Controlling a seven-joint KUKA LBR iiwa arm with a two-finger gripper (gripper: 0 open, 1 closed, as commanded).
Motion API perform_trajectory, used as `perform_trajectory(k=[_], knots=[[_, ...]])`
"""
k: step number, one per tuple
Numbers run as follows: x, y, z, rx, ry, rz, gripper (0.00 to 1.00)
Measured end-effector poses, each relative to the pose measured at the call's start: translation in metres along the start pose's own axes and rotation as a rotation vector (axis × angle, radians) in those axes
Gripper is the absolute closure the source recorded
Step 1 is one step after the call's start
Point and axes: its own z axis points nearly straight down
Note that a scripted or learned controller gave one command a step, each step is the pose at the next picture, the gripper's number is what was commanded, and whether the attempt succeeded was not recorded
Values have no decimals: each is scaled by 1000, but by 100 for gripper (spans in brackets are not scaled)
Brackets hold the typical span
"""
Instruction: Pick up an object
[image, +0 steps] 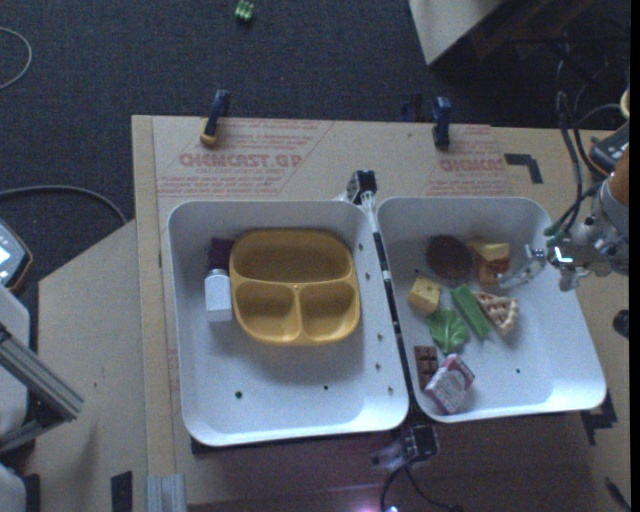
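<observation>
In the camera view, the gripper (540, 256) hung at the right bin's (560, 385) far right edge, and I could not tell how it was set. Nearest it, just toward the bin's middle, lay the orange block (491, 262) beside the brown round piece (449, 257), near the far wall. I judged the block the likeliest pick.

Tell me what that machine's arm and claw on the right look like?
The part in view is pale grey metal, blocky near the wrist. The gripper is small, silvery and thin, pointing into the right bin. Dark cables trail beside the arm.
</observation>
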Motion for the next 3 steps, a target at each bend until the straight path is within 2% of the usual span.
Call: perform_trajectory(k=[1,2,3], knots=[[0,2,-6,-12,-3,-3,0],[-1,-3,56,-7,-1,-2,0],[-1,-5,99,-7,-1,-3,0]])
